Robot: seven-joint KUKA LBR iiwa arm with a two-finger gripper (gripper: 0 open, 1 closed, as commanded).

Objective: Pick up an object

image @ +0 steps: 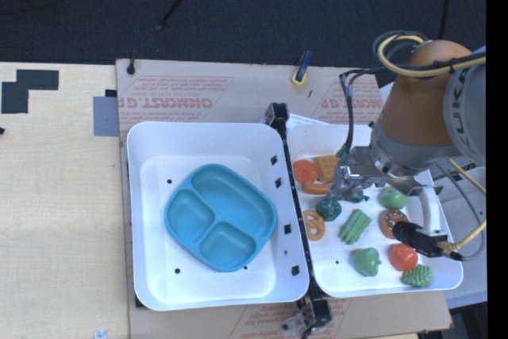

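Looming over the right bin (452, 270), the grey arm (425, 103) holds its gripper (349, 185) low among toy foods beside a teal piece (329, 209), grip state untellable; better to centre squarely on one item before closing.

A blue plate (220, 217) sits in a white bin (147, 147) (beside green, orange and red toy foods (355, 225)).

Crowded around the green pepper (366, 260): tomato (402, 256) right, pretzel (314, 225) left, ridged green vegetable (355, 225) above. Open floor far left, around blue plate (220, 216) in left bin (147, 171).
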